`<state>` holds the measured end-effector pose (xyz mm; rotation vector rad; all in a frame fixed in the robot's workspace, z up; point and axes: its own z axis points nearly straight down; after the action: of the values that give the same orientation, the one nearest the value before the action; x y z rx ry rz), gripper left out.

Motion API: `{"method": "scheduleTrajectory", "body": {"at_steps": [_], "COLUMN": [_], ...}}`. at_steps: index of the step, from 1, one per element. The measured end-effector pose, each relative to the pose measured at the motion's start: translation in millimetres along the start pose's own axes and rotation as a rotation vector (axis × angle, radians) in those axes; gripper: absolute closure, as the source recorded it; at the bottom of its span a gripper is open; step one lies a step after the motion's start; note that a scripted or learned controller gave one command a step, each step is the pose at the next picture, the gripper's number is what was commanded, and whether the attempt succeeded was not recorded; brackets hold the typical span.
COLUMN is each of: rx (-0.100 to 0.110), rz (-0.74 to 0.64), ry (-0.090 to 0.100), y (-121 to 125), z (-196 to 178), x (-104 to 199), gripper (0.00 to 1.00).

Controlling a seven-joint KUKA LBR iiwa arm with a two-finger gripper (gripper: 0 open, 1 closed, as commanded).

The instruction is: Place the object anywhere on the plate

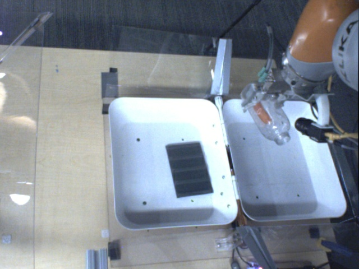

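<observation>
The gripper (pixel 268 102) hangs over the upper left corner of the right bin (pixel 291 195), its translucent fingers clenched around a small clear object with an orange-red part (pixel 263 115) — the object sits between them, lifted off the bin floor. In the left bin (pixel 134 150) a dark ribbed rectangular plate (pixel 189 168) lies flat near the middle, slightly tilted — well apart from the held object, with the divider between the bins in between
</observation>
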<state>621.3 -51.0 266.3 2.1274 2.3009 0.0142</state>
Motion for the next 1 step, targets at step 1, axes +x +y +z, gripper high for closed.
{"method": "scheduleTrajectory", "body": {"at_steps": [1], "rx": [0.006], "rz": [-0.219], "ry": [0.0], "y": [-60.2], "z": [-52.6], "x": [52.9], "gripper": [1.0]}}
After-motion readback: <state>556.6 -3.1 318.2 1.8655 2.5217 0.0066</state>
